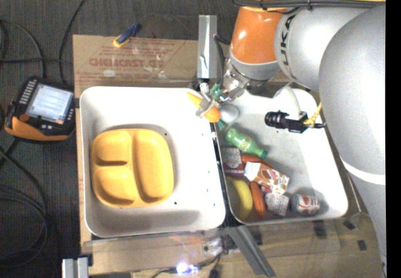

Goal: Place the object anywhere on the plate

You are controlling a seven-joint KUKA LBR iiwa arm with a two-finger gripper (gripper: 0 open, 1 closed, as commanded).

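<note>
Looming largest at the right, the grey arm [351,82] with its orange band [260,26] reaches in over the bench, its gripper [216,96] poised above the seam where the two white bins meet. Something orange and yellow [208,108] sits right at the fingertips, touching or just under them; whether the jaws are closed on it or merely above it cannot be told from this slant. Down and to the left of the gripper, well apart from it, the yellow divided plate [131,165] lies in the left bin [150,101]. Below the gripper, in the right bin [313,164], a green bottle [241,140] lies on its side, and farther down are a banana [240,195], a carrot-like piece [258,198], a crumpled packet [270,180] and a small can [305,203]. A teach pendant [42,109] rests far left on the floor.
</note>
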